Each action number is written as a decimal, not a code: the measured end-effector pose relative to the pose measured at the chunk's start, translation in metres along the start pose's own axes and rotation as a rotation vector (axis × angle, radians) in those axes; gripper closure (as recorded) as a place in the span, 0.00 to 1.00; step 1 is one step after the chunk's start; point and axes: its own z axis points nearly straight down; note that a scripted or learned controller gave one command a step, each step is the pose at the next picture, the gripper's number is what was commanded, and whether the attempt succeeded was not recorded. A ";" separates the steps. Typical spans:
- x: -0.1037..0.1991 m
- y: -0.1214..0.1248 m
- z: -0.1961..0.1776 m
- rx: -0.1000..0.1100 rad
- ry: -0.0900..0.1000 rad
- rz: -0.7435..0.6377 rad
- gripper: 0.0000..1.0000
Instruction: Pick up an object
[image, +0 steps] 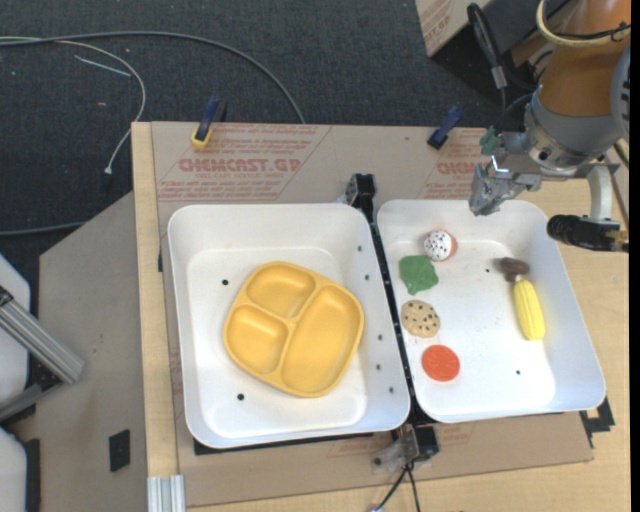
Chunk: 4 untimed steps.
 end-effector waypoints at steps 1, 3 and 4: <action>0.047 -0.019 0.014 0.008 0.003 -0.002 1.00; 0.133 -0.058 0.020 0.007 0.003 -0.002 1.00; 0.179 -0.090 0.016 0.008 0.003 -0.004 1.00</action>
